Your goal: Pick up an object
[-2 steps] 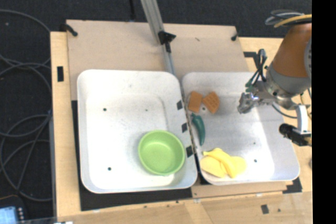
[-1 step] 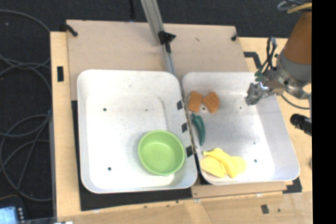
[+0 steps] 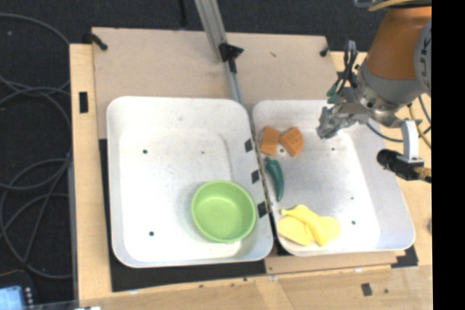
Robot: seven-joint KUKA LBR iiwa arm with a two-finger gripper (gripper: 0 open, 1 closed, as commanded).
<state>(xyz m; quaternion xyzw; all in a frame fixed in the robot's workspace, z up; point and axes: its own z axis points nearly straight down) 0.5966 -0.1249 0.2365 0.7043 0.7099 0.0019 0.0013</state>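
Two shallow white bins sit side by side on the desk [image 3: 167, 62], their inner walls touching along the middle.

Left bin [image 3: 145, 127]: one green bowl [image 3: 224, 210] stands upright in the near right corner, close to the dividing wall. The rest of this bin's floor is bare white with a few small dark marks.

Right bin [image 3: 363, 192]: three items are grouped along its left wall. An orange block [image 3: 281, 141] lies near the far left part of the bin. Just below it, a slim teal piece [image 3: 275, 178] lies lengthwise against the dividing wall. In the near left corner, a yellow lump [image 3: 309, 225], which looks like soft folded pieces, rests against the front rim.

The arm [image 3: 396, 47] enters from the right, with its orange band above the grey wrist. The claw [image 3: 328, 125] hangs over the far part of the right bin, to the right of the orange block and apart from it. Nothing is seen between its tips. From this angle the tips merge into one dark shape, so I cannot tell whether the claw is parted or closed.

A slanted metal rail [image 3: 207, 0] crosses the desk behind the bins, and loose cables [image 3: 29, 156] lie on the dark floor to the left.
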